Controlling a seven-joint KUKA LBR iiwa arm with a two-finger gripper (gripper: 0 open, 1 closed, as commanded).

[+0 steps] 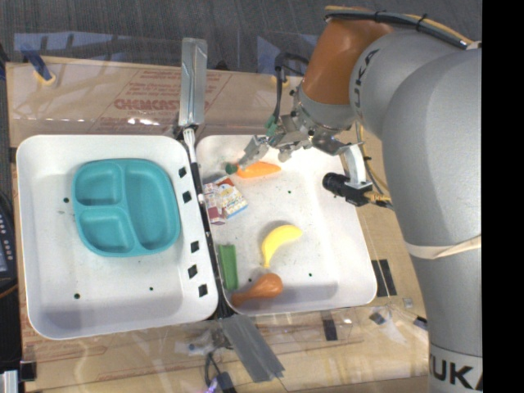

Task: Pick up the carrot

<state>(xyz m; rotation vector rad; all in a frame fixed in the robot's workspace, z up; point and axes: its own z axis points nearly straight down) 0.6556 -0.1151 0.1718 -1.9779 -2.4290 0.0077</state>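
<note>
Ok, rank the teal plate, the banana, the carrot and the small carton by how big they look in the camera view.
1. teal plate, by far the largest
2. banana
3. carrot and small carton: these look too alike to rank; the carrot is longer, the carton wider.

one fixed camera looks down at a slant on both bins; arm enters from right

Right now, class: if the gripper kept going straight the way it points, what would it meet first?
Most likely the carrot. The gripper points down-left, just above it in the right bin. Height is hard to judge, so it might meet the bin floor beside it.
</note>
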